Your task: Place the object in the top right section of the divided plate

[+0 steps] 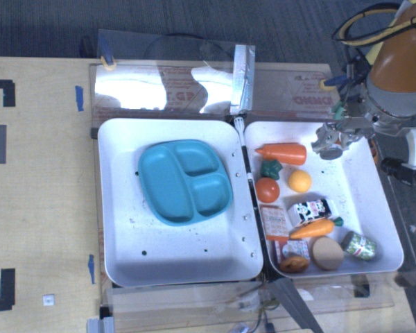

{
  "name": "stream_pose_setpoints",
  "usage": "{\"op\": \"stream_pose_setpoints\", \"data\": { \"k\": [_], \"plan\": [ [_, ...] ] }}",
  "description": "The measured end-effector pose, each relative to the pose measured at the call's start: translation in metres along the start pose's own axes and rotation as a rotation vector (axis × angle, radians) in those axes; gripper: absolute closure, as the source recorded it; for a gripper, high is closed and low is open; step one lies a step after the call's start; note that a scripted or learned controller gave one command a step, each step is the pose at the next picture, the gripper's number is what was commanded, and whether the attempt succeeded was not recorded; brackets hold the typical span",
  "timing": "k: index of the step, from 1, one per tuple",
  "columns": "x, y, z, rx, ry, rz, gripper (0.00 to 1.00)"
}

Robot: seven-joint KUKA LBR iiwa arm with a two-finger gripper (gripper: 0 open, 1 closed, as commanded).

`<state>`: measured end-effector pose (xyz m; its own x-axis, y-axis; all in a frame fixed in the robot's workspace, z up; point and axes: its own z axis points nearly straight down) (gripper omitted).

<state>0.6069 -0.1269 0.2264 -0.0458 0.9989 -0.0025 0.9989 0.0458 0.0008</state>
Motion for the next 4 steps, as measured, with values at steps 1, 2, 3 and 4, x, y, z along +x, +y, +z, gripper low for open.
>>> {"op": "stream_pose_setpoints", "data": {
  "k": [1, 2, 3, 4],
  "plan": [
    [-0.007, -0.044, 0.112, 0.006, 0.004, -0.217, 1.00],
    [0.017, -0.123, 0.105, -0.010, 0.000, -0.624, 1.00],
    [-0.026, -0.128, 0.087, -0.006, -0.001, -0.811, 1.00],
    [-0.085, -0.123, 0.135, -0.021, -0.014, -0.906, 1.00]
  ]
}}
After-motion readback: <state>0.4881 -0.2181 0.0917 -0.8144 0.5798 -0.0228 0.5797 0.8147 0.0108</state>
